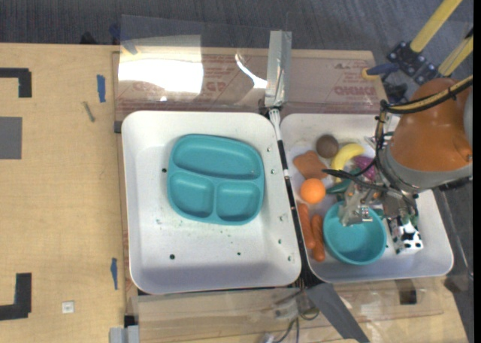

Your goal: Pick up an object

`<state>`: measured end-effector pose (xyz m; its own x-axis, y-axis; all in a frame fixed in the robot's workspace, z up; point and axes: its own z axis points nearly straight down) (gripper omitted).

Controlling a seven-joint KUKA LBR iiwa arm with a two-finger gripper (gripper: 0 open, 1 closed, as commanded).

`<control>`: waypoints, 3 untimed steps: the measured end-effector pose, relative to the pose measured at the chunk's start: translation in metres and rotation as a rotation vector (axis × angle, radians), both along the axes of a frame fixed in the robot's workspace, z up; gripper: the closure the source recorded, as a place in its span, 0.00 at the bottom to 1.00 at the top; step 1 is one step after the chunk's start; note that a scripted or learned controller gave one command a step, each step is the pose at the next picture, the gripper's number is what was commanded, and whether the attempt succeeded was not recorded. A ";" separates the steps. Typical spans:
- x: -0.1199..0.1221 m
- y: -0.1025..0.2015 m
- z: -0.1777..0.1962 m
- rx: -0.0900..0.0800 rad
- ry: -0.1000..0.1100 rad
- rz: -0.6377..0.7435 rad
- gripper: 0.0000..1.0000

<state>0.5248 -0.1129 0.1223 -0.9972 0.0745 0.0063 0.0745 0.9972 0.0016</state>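
The right bin (434, 256) holds a teal bowl (359, 247), an orange ball (313, 191), a yellow banana (346, 156), a brown round fruit (327, 145), an orange-brown piece (307, 162), a carrot (314, 236), a purple item (366, 165) and a black-and-white spotted item (408, 238). My gripper (356, 210) hangs over the far rim of the teal bowl, just right of the orange ball. The arm's orange band (428, 138) covers the bin's right part. Nothing is visibly held.
The left bin (143, 206) carries a teal divided plate (216, 178). A clear plastic sheet (195, 71) and a metal post (276, 71) stand behind the bins. Yellow bars (443, 10) cross the top right. Wooden bench surface (52, 183) lies to the left.
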 end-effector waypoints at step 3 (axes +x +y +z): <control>0.031 -0.016 -0.003 -0.002 -0.009 -0.212 1.00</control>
<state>0.5561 -0.1289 0.1190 -0.9592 0.2826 -0.0034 0.2826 0.9592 0.0011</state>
